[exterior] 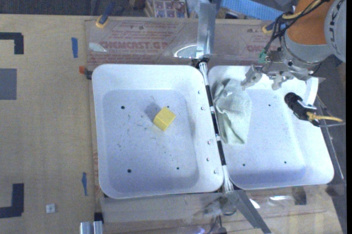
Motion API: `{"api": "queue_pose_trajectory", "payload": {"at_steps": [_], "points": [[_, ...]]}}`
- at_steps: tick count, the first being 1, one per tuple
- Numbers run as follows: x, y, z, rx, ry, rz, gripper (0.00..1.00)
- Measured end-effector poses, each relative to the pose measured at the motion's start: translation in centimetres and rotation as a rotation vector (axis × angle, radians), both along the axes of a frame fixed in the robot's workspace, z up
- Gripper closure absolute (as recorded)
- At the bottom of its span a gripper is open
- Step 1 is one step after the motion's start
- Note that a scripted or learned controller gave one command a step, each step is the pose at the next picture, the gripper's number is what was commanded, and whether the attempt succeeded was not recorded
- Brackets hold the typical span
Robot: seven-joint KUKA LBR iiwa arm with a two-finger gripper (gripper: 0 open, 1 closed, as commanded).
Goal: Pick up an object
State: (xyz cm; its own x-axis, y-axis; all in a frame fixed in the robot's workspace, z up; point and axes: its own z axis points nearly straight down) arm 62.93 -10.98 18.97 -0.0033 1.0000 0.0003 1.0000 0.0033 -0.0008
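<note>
Two shallow white bins are seen side by side, the left bin (110,90) and the right bin (308,167). The grey arm (316,18) is held over the far edge of the right bin, its gripper (263,77) spread open with nothing between the fingers. A pale crumpled cloth (232,112) is found just below and left of the fingers. A yellow block (164,118) lies well left of them, in the left bin.

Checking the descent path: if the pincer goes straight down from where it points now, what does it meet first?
Probably the bare floor of the right white bin, near its back edge. The crumpled pale cloth lies to the left of the pincer, apparently just off that line, though depth is unclear.
</note>
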Motion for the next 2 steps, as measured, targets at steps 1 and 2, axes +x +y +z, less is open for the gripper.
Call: {"api": "queue_pose_trajectory", "payload": {"at_steps": [1,2], "points": [[2.4,3.5,-0.4,-0.001,-0.003,-0.288,0.00],[2.9,9.7,2.9,-0.002,-0.006,0.150,0.00]]}}
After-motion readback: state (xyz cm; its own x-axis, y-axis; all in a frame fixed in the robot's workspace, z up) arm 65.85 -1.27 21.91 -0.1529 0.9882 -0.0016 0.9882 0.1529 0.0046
